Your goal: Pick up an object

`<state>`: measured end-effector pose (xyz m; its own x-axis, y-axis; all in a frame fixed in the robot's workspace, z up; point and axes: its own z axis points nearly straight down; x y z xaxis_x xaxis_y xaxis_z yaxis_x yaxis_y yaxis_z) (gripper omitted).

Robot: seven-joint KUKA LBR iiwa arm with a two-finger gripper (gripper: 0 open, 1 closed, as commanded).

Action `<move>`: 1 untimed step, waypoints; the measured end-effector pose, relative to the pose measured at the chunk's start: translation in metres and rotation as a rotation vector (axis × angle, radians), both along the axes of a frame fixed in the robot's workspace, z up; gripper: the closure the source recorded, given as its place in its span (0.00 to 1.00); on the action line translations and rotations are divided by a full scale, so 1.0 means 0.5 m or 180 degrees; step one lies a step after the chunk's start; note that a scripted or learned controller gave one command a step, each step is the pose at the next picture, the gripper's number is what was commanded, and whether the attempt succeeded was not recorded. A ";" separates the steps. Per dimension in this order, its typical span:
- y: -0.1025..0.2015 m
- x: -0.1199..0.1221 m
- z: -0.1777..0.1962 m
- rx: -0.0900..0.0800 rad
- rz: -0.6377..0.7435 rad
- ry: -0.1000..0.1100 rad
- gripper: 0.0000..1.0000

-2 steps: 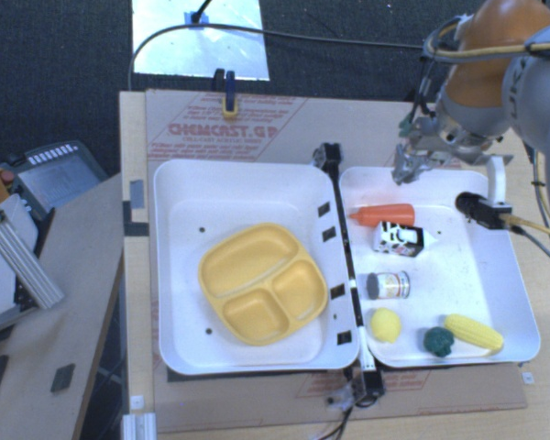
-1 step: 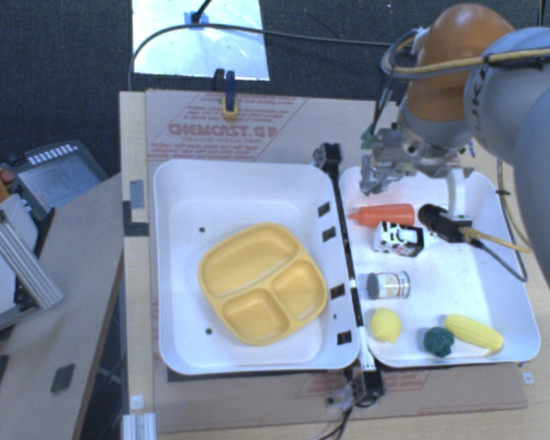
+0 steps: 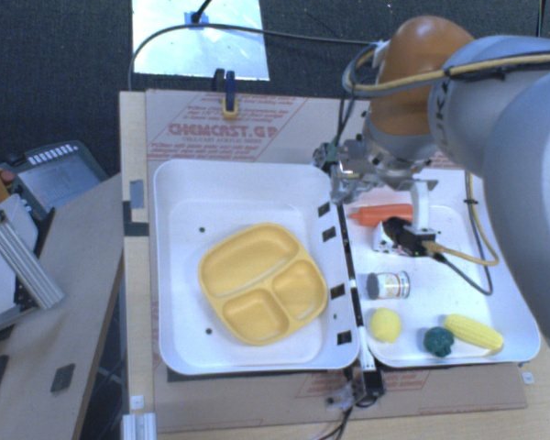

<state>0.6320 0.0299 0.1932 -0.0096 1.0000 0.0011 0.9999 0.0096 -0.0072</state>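
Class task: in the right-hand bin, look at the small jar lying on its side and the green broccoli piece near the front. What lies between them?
Between the jar and the broccoli the camera view shows bare white bin floor. The lemon sits off to the side of that line.

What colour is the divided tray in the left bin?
Yellow. The tray shows clearly in the camera view, lying in the left bin.

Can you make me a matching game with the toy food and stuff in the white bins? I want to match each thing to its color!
Things:
1. divided plate
2. carrot
3. broccoli
4. small jar

Colors:
A. green
B. clear with a grey lid
C. yellow
D. orange

Pairs: 1-C, 2-D, 3-A, 4-B
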 end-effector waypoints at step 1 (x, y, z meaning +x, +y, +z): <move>0.113 -0.009 0.026 0.0002 0.0005 -0.0010 1.00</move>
